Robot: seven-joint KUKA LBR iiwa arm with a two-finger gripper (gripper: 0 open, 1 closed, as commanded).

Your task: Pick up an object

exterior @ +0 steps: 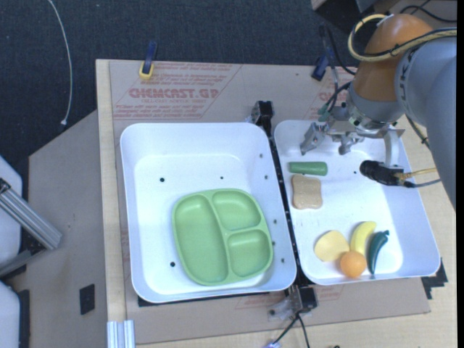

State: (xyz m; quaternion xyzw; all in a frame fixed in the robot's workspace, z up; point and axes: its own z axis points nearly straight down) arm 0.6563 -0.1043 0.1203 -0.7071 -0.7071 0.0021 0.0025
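My gripper [328, 141] hovers over the far end of the right bin [417, 223], its fingers spread open with nothing between them. Just in front of it lies a green cucumber [307, 168], and a tan bread slice [307, 192] sits right behind that. At the near end of the bin a yellow lemon-like piece [331, 245], an orange [353, 264], a banana [362, 236] and a dark green pepper [377, 249] are clustered together.
The left bin [145, 158] holds a green divided plate [221, 234]. A black cabled part [380, 172] juts over the right bin's right side. The arm's grey body with its orange band [388, 56] fills the upper right.
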